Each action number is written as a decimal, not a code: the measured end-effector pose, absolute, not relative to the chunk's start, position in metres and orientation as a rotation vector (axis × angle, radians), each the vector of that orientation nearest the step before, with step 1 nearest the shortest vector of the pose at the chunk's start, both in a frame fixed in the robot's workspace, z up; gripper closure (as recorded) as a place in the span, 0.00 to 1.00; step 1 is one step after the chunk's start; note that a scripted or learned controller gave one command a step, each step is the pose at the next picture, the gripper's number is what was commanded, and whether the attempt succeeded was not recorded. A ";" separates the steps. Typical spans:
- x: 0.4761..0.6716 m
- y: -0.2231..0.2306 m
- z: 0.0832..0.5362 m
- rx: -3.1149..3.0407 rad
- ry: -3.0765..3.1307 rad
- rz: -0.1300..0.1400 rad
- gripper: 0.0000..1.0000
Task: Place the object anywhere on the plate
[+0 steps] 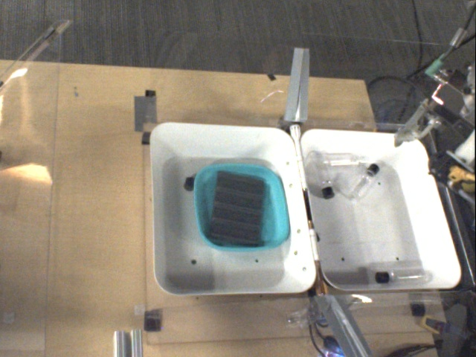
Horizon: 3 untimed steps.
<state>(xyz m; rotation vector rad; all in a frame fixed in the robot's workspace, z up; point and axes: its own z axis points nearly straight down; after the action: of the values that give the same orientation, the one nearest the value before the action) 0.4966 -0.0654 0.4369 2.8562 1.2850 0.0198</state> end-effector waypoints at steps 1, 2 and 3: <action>0.489 -0.123 0.436 2.919 1.139 0.014 0.00; 0.489 -0.200 0.436 2.976 0.976 0.011 0.00; 0.489 -0.205 0.436 3.030 0.798 0.013 0.00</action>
<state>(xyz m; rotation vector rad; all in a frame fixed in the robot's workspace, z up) 0.4887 -0.2049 0.4362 3.0304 0.7982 0.0129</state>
